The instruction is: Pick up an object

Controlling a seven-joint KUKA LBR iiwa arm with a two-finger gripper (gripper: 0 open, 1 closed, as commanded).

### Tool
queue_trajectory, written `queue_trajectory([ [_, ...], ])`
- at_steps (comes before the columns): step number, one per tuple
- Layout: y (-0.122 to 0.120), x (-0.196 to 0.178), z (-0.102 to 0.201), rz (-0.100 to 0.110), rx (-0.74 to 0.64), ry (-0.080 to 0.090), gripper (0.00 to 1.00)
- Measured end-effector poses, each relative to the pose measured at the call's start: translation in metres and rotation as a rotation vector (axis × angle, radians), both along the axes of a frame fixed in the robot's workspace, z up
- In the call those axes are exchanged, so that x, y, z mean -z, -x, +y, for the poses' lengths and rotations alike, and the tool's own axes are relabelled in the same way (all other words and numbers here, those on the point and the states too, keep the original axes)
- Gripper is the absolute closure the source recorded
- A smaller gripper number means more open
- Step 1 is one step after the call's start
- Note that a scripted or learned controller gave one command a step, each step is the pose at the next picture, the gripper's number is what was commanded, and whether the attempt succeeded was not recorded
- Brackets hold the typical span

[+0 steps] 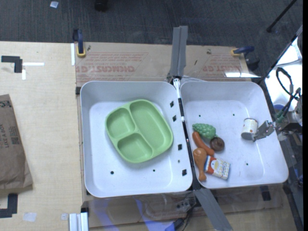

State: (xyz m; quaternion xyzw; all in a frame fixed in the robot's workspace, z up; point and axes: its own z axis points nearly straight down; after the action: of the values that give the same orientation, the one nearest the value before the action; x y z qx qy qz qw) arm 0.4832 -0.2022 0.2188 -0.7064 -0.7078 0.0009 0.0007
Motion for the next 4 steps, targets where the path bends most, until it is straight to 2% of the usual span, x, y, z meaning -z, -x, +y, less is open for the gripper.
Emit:
queue_trajectory([
  [1, 0.007, 0.097, 0.040, 0.002, 0.266, 0.000, 0.00],
  [2, -0.046, 0.011, 0.061, 0.000, 0.141, 0.001, 0.00],
  [3, -0.025, 0.028, 0.132, 0.002, -0.089, 0.000, 0.00],
  [4, -0.026, 0.128, 0.107, -0.001, -0.127, 0.000, 0.00],
])
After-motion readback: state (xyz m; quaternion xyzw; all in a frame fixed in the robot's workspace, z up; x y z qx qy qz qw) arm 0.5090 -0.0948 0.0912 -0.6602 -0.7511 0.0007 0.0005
